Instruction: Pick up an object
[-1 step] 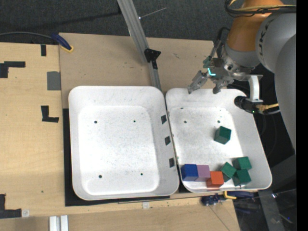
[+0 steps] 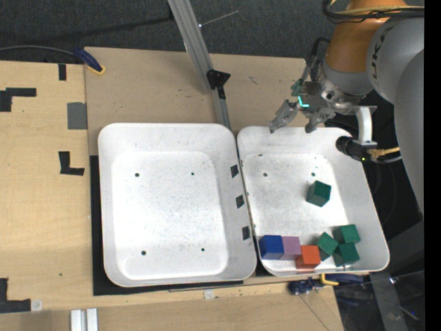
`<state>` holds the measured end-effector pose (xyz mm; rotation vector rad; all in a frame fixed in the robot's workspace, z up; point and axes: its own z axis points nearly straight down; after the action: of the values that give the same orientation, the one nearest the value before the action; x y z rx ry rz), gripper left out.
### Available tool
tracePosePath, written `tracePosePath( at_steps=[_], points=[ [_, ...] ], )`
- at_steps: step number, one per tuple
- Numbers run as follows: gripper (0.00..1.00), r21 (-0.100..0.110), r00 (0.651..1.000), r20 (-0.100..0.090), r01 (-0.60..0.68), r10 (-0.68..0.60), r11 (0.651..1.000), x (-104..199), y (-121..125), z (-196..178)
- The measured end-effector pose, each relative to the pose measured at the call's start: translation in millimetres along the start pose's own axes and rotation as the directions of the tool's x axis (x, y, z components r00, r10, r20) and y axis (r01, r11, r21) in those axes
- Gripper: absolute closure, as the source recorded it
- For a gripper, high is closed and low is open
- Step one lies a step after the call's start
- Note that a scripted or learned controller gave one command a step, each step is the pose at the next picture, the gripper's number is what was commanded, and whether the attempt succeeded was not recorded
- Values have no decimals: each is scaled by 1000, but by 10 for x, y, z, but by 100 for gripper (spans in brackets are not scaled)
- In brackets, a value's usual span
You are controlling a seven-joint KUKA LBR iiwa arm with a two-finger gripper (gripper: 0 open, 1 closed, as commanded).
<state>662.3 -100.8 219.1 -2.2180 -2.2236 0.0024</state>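
My gripper hangs open over the far rim of the right bin, its two grey fingers spread apart with nothing between them. A dark green block lies alone in the middle of that bin, well below the gripper in the view. Along the bin's near edge sit a blue block, a purple block, an orange block and several green blocks.
The left bin lies beside the right one, sharing a middle rim. A slanted metal pole rises behind the bins. A blue and yellow clamp lies at the bench's far left.
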Motion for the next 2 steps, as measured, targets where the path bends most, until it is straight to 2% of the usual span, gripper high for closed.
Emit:
tracePosePath(
  at_steps=[2],
  points=[
    [0, 5, 1000, 0, 0, 0, 1000, 113, -33, 904]
  ],
)
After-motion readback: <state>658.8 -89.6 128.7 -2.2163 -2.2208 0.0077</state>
